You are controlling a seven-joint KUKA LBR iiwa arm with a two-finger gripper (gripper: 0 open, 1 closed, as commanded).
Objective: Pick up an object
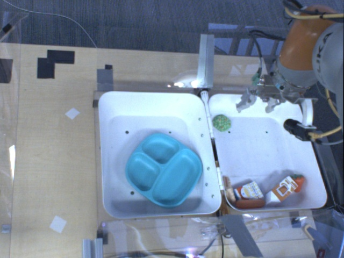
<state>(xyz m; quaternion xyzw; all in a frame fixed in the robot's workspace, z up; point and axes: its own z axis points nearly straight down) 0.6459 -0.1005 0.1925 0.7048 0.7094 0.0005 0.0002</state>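
My gripper (257, 102) hangs over the far edge of the right bin (269, 144), fingers spread open with nothing between them. A small green ball-like object (221, 122) lies in the right bin's far left corner, left of and a little nearer than the gripper. Along the right bin's near edge lie a small carton (251, 189) on a reddish sausage-shaped item (248, 202), and an orange and white carton (286, 187). A blue divided plate (164, 168) rests in the left bin (115, 144).
A metal post (206, 61) stands at the back between the two bins. A black cable connector (295, 128) hangs at the right bin's right side under the arm. Black markers sit on the bench at the far left.
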